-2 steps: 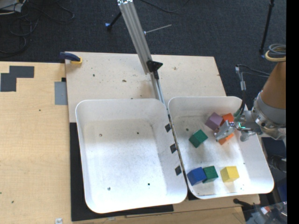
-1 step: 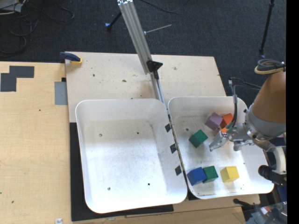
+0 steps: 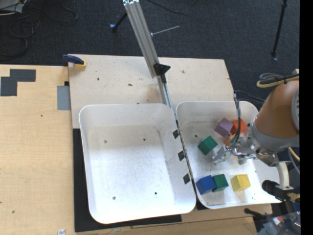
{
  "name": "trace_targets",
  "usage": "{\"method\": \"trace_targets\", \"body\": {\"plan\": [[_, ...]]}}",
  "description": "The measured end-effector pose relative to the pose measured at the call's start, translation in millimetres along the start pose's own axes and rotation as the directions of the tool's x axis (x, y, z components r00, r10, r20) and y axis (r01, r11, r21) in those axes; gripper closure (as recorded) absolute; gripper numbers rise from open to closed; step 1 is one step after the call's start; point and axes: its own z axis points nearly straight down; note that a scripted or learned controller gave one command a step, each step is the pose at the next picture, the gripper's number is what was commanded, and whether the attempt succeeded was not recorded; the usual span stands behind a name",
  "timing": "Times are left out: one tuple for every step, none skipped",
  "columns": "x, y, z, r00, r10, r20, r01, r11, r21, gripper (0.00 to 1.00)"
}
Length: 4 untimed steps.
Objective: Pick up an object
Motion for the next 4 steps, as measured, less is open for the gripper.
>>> {"method": "trace_targets", "body": {"plan": [[1.1,0.4,52.2,1.0,0.0,0.001,0.0,1.0,-0.005,0.0],[-1.3,-0.5,40.7,1.0,0.01,0.0,-0.01,1.0,-0.005,1.0],[-2.5,2.4,-21.9,1.0,-0.001,0.003,0.001,1.0,-0.011,1.0],[-3.2,3.1,-74.7,1.0,-0.002,0.003,0.002,1.0,-0.012,1.0]]}}
